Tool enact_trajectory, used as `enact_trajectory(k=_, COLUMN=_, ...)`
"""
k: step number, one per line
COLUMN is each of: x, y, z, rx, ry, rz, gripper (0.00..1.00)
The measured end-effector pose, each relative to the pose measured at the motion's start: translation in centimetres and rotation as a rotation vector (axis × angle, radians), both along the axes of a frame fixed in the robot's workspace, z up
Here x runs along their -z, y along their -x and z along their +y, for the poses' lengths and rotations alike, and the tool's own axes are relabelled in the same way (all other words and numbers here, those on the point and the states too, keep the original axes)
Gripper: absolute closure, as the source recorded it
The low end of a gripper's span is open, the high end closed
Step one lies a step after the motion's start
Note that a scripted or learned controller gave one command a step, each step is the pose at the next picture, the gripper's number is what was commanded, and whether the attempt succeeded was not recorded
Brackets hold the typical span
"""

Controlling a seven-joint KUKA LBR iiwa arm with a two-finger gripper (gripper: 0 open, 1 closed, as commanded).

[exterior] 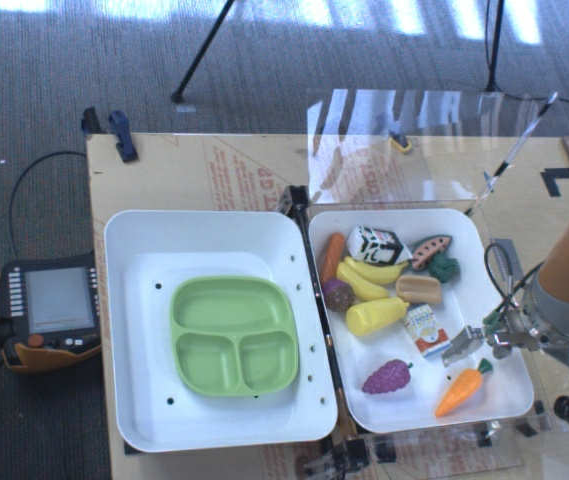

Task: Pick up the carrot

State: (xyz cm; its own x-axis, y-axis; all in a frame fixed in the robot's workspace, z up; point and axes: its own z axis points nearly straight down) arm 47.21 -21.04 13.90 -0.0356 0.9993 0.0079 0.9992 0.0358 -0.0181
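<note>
The carrot [459, 392], orange with a green top, lies tilted in the front right corner of the right bin [512, 400]. My gripper [479, 346] hovers just above its green end, reaching in from the right. It is open, with nothing between its fingers. One grey finger [461, 346] points left toward the small red and white carton [425, 329].
The right bin also holds purple grapes [387, 376], a yellow pepper [374, 315], a banana [364, 278], a bread roll [419, 288], a long orange vegetable [332, 256] and several other toys. The left bin [134, 268] holds a green divided plate [234, 335].
</note>
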Motion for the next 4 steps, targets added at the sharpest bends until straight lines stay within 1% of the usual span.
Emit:
enact_trajectory(k=1, x=5.56, y=-0.34, z=1.78, rx=-0.352, ry=-0.002, rz=-0.013, gripper=0.0)
enact_trajectory(k=2, x=5.55, y=-0.31, z=2.42, rx=-0.681, ry=-0.009, rz=-0.012, gripper=0.0)
enact_trajectory(k=3, x=4.91, y=-0.32, z=2.52, rx=-0.672, ry=-0.015, rz=-0.01, gripper=1.0)
enact_trajectory(k=4, x=4.92, y=-0.3, z=2.48, rx=-0.672, ry=-0.014, rz=-0.01, gripper=0.0)
